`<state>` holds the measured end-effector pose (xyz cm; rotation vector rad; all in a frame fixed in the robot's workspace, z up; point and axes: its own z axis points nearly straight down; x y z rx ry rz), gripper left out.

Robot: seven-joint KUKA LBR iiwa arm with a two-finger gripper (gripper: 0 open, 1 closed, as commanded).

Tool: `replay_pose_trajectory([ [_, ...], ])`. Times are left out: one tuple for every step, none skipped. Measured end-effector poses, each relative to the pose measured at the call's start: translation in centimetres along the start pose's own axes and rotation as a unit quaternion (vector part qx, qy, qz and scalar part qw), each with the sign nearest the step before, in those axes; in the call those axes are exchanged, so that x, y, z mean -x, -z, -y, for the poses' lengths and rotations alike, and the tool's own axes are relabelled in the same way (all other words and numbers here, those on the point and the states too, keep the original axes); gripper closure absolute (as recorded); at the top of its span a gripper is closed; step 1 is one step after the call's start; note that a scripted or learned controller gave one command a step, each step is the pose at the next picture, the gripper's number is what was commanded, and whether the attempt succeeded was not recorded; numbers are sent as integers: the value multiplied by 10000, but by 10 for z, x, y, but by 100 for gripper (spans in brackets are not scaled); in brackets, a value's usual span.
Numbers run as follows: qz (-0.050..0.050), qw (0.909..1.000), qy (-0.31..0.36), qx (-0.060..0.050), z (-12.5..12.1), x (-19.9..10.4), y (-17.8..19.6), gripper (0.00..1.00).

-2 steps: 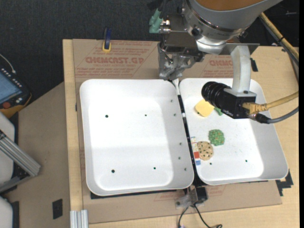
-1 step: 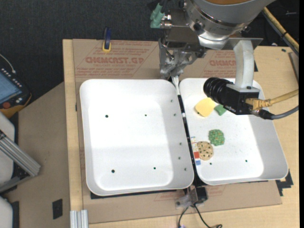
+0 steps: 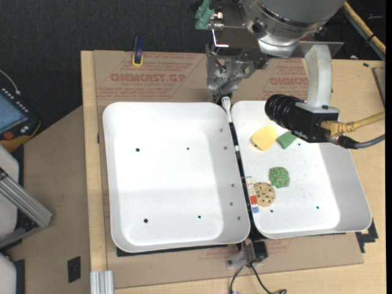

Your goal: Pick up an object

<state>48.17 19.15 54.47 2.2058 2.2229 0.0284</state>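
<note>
Two white bins sit side by side on a cardboard sheet (image 3: 153, 72): the left bin (image 3: 122, 164) and the right bin (image 3: 343, 195), their inner rims touching along the middle.

Four small objects lie in the right bin, all toward its left half. One yellow block (image 3: 264, 138) rests near the far end, with one green block (image 3: 286, 140) just beside it on the right, the two seeming to touch. One round green ball (image 3: 279, 176) with a bumpy surface lies nearer the camera, and one speckled tan disc (image 3: 264, 194) sits just below and left of it, close to the bin's inner wall. A strip with red and blue marks (image 3: 252, 196) runs along that wall next to the disc.

One gripper (image 3: 224, 81) hangs over the far end of the seam between the bins, above the cardboard and rims, well apart from all four objects; whether its fingers are spread or closed cannot be told, and nothing shows between them. One black cylinder (image 3: 293, 115) mounted on the arm juts out over the right bin's far end.

Printed in red on the cardboard, twice, is lettering that reads roughly "CHEMCAST GP"; the right copy is partly hidden. One blue-and-yellow clip (image 3: 138, 52) sits on the cardboard's far edge.
</note>
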Motion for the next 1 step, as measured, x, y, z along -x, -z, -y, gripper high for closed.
replay_pose_trajectory([
  [24, 10000, -33, -84, -16, -24, -11, 100],
])
